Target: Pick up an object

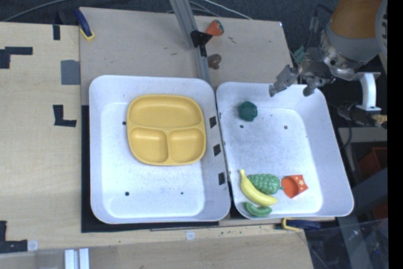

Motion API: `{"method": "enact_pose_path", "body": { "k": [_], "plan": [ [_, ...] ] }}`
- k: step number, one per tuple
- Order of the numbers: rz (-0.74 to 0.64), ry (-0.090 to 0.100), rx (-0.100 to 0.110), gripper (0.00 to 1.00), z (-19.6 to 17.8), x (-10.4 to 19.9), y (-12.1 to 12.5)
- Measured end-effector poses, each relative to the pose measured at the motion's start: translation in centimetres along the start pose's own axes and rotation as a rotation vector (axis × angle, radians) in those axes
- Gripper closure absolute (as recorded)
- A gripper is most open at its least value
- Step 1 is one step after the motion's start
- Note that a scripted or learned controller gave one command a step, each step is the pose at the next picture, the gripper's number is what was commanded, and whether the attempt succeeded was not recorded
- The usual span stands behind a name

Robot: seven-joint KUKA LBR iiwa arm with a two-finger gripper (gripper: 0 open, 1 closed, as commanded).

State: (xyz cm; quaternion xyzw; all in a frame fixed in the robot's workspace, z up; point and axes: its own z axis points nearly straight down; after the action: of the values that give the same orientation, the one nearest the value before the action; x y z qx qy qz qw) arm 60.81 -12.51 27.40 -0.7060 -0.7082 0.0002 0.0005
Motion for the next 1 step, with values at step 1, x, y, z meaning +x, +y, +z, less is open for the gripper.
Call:
{"method": "enact_pose_path", "body": {
  "k": [1],
  "plan": [
    [0.000,0.000,0.000,0.00,0.00,0.00,0.00]
  ]
}}
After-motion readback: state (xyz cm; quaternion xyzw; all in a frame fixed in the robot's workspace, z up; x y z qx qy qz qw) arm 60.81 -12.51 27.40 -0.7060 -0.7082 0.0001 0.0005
